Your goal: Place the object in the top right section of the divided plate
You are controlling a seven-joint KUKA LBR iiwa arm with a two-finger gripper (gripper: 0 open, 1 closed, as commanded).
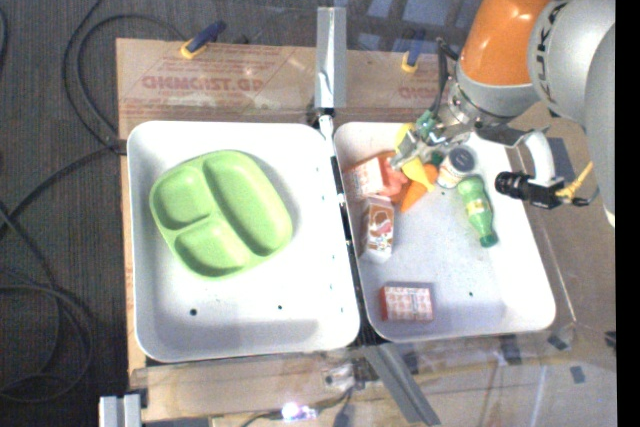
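- You have two shallow white bins side by side on the bench: the left bin and the right bin.
- You have one green divided plate, three sections, lying in the left bin.
- You can count one green bottle toward the right bin's right edge.
- You see one small carton along the right bin's left edge, and one orange-red packet just above it.
- One red-and-white box lies near the right bin's bottom edge.
- One orange piece sits near the top edge.
- One arm, one gripper.
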